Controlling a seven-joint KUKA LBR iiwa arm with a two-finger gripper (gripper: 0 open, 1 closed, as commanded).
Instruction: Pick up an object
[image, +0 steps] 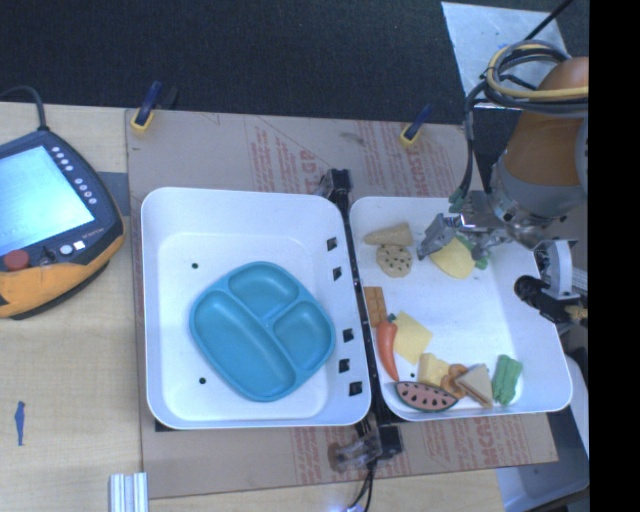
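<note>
Gripper (452, 238) low in right bin (535, 395), upper part, fingers closed around a yellow toy piece (455, 262). Just left of it: cookie (395, 261), tan wedge (389, 236). Along the bin's near edge: carrot (387, 345), yellow block (412, 338), watermelon slice (425, 396), green piece (507, 379) (all toy food). Left bin (165, 300) holds a blue divided plate (262, 329).
</note>
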